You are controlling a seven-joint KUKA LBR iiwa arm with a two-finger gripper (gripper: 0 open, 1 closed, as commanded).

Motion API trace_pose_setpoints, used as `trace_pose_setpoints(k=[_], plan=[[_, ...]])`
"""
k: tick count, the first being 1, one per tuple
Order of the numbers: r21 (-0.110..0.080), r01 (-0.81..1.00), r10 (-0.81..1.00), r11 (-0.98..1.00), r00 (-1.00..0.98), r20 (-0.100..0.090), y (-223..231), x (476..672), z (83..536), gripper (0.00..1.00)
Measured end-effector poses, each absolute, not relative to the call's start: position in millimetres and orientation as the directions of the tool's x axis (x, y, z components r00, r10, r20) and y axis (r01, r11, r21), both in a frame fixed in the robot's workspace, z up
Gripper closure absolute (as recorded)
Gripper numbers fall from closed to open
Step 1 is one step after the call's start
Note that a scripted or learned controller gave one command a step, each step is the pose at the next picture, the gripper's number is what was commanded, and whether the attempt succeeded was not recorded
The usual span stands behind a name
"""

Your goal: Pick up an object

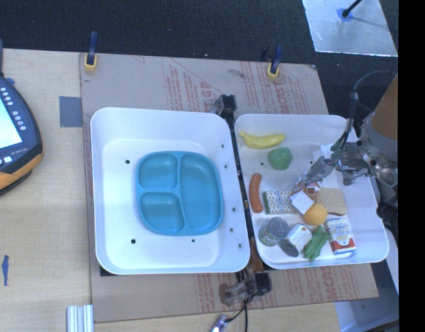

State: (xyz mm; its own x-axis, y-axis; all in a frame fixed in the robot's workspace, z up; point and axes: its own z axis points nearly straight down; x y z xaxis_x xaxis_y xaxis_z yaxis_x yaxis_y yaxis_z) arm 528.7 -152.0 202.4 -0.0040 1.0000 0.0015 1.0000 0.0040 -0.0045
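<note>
The counter spans the frame, pale wood under a sheet of brown cardboard held by two clamps along the cardboard's upper edge. At centre left sits the left bin, carrying a blue divided plate with three compartments. Just to its right, edge touching edge, the right bin holds a scatter of small things. The arm enters at the right edge of the frame, and its hand hangs low over the middle of the right bin; how far its fingers are parted cannot be told, and nothing is visibly caught between them. At the far left edge lies a control pendant, grey with an orange rim.

In the right bin, a yellow banana lies near the upper left, a green round fruit just below it, a red sausage along the left side, a tin can lower down, an orange fruit beside a slice of bread, and a small carton at lower right.
</note>
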Motion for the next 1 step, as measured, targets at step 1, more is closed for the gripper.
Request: trace_pose_setpoints(k=[1], plan=[[-0.003, 1.0, 1.0, 0.006, -0.006, 0.001, -145.1, 498.1, 92.7, 0.0]])
